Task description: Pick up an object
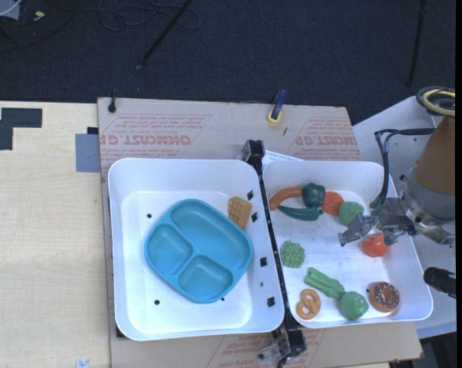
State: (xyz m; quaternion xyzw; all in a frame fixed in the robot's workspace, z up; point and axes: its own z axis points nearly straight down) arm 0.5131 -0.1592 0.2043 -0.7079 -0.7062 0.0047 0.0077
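Red tomato (375,245) sits just at the hand's (367,233) five o'clock, touching it; whether the hand is clenched or released cannot be told.

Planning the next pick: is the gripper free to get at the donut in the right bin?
Probably yes. The donut lies apart from its neighbours in the right bin's near corner, with bare floor between it and the gripper. Only the bin wall close beside it might crowd a finger.
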